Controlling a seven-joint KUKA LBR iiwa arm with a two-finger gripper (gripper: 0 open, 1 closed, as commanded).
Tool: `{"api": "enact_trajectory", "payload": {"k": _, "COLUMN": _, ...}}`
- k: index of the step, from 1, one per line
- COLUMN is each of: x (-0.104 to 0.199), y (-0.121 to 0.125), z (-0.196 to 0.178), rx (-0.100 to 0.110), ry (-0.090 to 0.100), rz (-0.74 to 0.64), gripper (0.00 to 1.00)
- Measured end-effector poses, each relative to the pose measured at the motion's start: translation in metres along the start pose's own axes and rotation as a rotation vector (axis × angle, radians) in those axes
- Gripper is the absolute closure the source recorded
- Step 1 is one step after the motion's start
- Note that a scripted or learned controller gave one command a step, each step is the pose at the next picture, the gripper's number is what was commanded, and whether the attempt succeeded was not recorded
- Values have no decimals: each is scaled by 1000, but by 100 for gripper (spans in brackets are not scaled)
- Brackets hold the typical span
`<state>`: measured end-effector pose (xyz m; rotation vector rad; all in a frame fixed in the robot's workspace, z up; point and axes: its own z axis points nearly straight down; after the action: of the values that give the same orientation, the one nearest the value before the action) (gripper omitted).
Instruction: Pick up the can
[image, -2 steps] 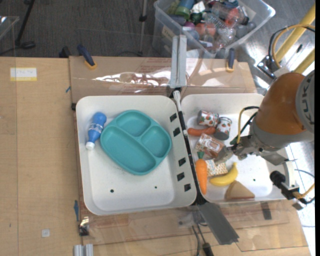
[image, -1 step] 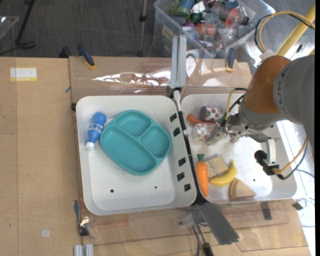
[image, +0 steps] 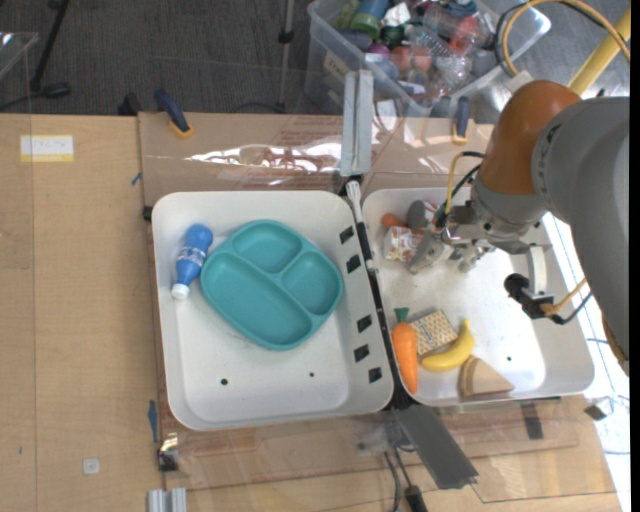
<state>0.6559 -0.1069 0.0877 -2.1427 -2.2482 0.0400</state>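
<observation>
you're looking at a robotics lab: twin white bins (image: 255, 400) on a wooden worktop (image: 70, 300), a clutter-filled tub (image: 420, 50) at 12 o'clock.

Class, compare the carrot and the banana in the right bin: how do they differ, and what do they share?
The carrot is orange with a green top; the banana is yellow. The carrot is straight, the banana curved. The carrot lies against the bin's left wall; the banana lies further in, beside a tan wedge. Both are toy foods in the right bin.
</observation>
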Motion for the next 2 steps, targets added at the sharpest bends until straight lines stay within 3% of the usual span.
{"api": "enact_trajectory", "payload": {"k": 1, "x": -77, "y": -59, "z": -2, "rx": -54, "ry": -13, "rz": -12, "gripper": 0}}
{"api": "enact_trajectory", "payload": {"k": 2, "x": -107, "y": 0, "z": -2, "rx": -4, "ry": 15, "rz": -32, "gripper": 0}}
